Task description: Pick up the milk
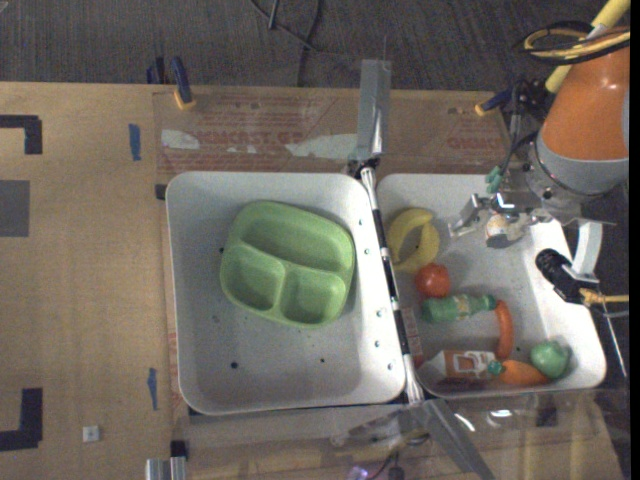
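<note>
Left bin (190, 298): white, shallow, holds a green divided plate (288, 263) with three compartments, lying slightly tilted toward the bin's upper middle. Nothing sits in the plate's compartments.

Between the bins: a metal divider strip (385, 268) with a grey bracket rising above it.

Right bin (585, 353): several toy foods. A yellow banana (412, 236) lies at the upper left, near the divider. Just below it, a red tomato (433, 280). Below that, a green bottle (455, 308) lies on its side, pointing right. An orange-red piece, maybe a chili (504, 328), stands beside the bottle's right end. At the bin's lower edge lies the milk (466, 364), a small carton on its side with an orange-and-white label, close to the lower left corner. Touching its right end, an orange carrot (522, 373); next to that, a green pepper-like item (551, 358).

Gripper (495, 220): at the upper part of the right bin, right of the banana, well apart from the milk. Fingers' spread cannot be told at this angle. The arm's orange band (590, 108) is at far right.
</note>
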Robot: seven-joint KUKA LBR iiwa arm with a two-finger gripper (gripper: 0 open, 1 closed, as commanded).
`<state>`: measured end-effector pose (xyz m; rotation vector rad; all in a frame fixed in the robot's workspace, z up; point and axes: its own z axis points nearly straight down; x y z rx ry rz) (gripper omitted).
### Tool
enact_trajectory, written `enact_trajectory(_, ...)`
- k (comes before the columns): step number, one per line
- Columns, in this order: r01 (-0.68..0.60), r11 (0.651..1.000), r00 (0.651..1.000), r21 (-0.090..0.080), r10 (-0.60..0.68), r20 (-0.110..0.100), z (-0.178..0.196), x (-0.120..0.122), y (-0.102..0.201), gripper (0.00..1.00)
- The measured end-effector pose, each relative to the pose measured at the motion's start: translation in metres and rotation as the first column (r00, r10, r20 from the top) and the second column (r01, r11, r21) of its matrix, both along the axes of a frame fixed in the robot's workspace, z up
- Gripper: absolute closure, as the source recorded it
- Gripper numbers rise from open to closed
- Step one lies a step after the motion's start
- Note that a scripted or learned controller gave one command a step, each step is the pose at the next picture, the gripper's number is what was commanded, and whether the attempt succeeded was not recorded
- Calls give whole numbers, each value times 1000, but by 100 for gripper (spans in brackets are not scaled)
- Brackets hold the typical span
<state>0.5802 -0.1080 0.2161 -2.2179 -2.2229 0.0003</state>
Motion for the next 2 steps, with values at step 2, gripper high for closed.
enact_trajectory(2, -604, 797, 797, -5, 604, 4, -64, -100, -62, 0)
